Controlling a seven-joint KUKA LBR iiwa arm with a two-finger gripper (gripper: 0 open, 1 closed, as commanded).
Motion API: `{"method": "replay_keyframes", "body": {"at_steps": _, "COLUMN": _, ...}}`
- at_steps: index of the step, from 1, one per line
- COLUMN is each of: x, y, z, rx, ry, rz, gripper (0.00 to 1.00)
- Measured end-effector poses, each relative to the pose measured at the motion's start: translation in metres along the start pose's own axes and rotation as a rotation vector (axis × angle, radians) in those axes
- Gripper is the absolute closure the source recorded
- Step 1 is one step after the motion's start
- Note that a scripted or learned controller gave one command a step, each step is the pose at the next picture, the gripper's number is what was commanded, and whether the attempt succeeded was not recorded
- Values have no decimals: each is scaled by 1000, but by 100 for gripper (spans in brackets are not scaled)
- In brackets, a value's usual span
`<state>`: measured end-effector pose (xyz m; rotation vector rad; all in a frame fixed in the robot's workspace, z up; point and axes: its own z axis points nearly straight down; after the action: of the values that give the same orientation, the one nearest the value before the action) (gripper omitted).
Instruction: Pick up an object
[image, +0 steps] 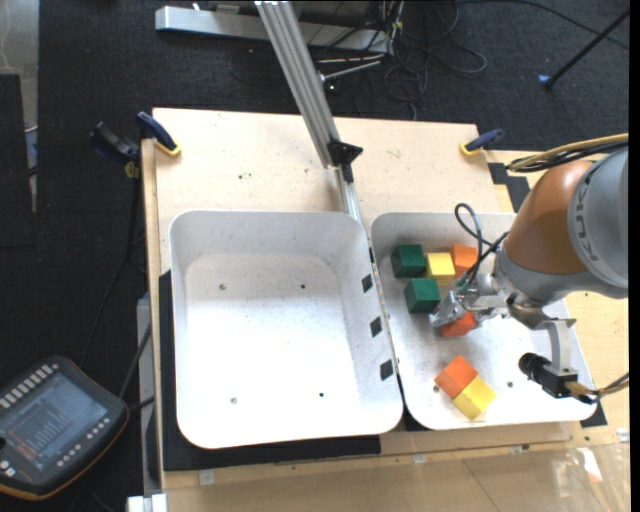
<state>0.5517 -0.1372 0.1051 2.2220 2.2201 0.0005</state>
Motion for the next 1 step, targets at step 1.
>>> {"method": "replay_keyframes", "body": {"at_steps": 1, "x": -9, "y": 7, "z": -55, "rx": -5, "ry": -2, "rz": -2, "gripper": 100}}
